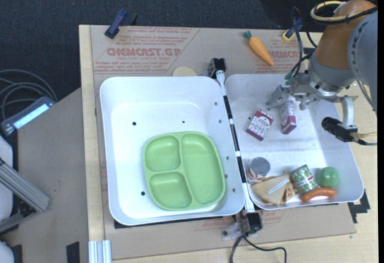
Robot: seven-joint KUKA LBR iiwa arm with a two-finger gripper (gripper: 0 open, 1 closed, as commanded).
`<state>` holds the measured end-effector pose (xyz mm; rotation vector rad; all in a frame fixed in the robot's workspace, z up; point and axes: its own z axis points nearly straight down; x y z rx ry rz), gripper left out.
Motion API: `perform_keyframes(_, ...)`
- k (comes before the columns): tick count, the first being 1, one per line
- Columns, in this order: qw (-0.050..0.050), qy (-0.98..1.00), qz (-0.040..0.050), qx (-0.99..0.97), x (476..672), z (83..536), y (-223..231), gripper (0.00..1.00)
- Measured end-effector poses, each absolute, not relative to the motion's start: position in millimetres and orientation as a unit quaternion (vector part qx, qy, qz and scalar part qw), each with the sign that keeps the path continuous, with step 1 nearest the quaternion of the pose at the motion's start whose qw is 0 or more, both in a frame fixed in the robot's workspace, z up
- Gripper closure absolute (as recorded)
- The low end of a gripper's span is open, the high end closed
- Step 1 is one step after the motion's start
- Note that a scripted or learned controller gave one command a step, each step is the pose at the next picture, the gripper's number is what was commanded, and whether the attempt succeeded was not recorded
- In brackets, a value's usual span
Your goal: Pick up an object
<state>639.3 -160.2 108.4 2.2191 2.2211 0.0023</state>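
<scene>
One glossy maroon bottle [289, 116] below fingers [292, 92]; whether gripped, cannot tell; boxy red carton [259, 124] beside.

The arm [354, 33] was grey with a broad orange band, a yellow cable looped over it, and a small metal tool [292, 92] beneath that band.

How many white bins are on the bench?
2. The left bin holds a green divided plate. The right bin holds small toys and packets, with the gripper above it.
</scene>
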Motion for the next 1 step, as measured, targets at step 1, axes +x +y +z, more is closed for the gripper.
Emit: perform_keyframes(1,-0.001,0.707,-0.0009,0.708,538.9,83.8,-170.6,0.0)
